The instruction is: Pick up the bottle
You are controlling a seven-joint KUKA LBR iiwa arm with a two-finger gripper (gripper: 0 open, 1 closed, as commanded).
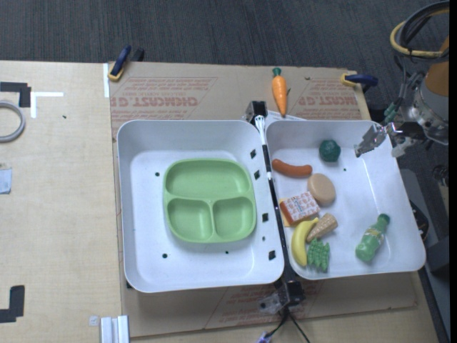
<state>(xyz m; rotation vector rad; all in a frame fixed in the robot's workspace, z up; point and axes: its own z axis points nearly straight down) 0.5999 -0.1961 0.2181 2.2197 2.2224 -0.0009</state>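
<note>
tool (373,140): upper right of frame, over the right bin's (400,184) far corner, fingers apart, holding nothing | bottle (372,239): green, lying in that bin's lower right

Open bin floor (371,191) around bottle (372,239)

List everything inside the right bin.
The right bin holds a green bottle, dark green ball, sausage, bun, patterned red block, banana, ice-cream cone and green vegetable. What lies beneath the clustered food is covered.
</note>
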